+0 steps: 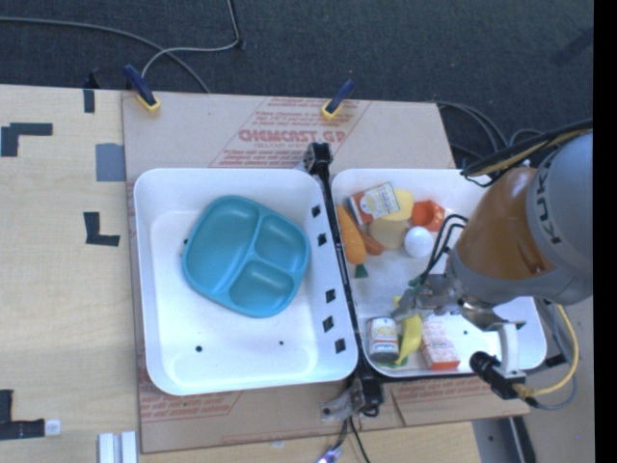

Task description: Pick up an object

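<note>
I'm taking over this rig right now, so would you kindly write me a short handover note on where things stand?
Gripper: low over the right bin, above its near end; its grip is hidden by the arm.
Objects: the right bin holds a carrot, white ball, yellow block, banana, small can and pink box. The left bin holds a blue divided plate.
Done: nothing visibly lifted.
Left: grasp an object and raise it.
</note>
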Action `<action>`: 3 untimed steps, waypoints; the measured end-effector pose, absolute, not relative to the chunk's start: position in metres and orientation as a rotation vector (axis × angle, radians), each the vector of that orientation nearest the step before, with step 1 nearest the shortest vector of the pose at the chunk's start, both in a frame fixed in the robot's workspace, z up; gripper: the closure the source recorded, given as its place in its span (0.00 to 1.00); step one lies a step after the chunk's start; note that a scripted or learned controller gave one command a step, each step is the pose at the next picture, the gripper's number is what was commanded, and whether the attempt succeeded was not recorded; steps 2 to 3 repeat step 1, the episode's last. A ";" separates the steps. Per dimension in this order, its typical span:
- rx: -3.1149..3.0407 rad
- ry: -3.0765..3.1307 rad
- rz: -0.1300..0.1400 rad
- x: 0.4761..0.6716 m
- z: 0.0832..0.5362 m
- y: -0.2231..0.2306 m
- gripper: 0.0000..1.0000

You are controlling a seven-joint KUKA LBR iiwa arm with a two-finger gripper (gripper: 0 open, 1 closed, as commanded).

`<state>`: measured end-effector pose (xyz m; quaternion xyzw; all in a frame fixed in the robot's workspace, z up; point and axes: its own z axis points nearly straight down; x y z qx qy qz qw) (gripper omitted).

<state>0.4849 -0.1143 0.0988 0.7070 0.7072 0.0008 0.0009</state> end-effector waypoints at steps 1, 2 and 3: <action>2.219 2.225 0.000 0.504 0.184 -0.034 1.00; 2.219 2.225 0.000 0.504 0.184 -0.034 1.00; 2.219 2.225 0.000 0.504 0.184 -0.034 1.00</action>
